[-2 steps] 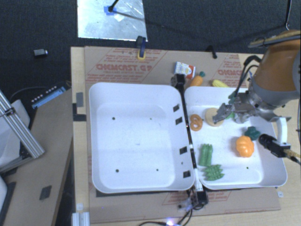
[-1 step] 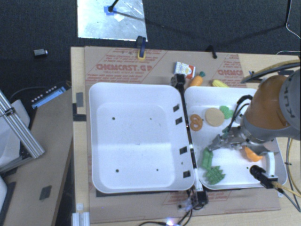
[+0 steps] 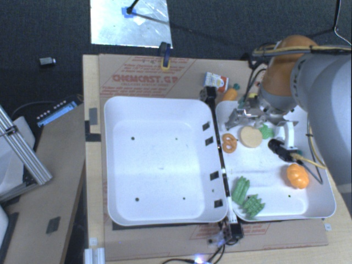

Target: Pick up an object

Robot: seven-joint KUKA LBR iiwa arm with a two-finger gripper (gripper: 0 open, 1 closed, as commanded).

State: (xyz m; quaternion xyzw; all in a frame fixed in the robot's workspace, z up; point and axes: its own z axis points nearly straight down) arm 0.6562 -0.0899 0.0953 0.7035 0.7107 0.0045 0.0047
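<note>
Tan disc: this flat round piece lies on the floor of the right bin, in the far left part of that bin. The gripper stands over the same far left part of the right bin and, as seen from above, overlaps the far edge of the tan disc. Whether the gripper is open or closed cannot be told from this view, and no contact with the disc can be confirmed.

Other contents of the right bin:
- A small green piece lies just beside the tan disc, toward the bin's middle.
- A pretzel lies against the bin's left wall, close to the disc but apart from it.
- An orange fruit-shaped piece lies in the right half of the bin, well apart from the disc.
- A green ridged piece lies in the near left corner of the bin, with a second green ridged piece just beside it, closer to the bin's near wall.

The arm, grey with an orange band, crosses the far right corner of the right bin.

The left bin adjoins the right bin's left wall. A small orange item and a white-and-red packet lie outside the right bin, just beyond its far left corner. Both bins rest on a printed brown board laid on the counter.
</note>
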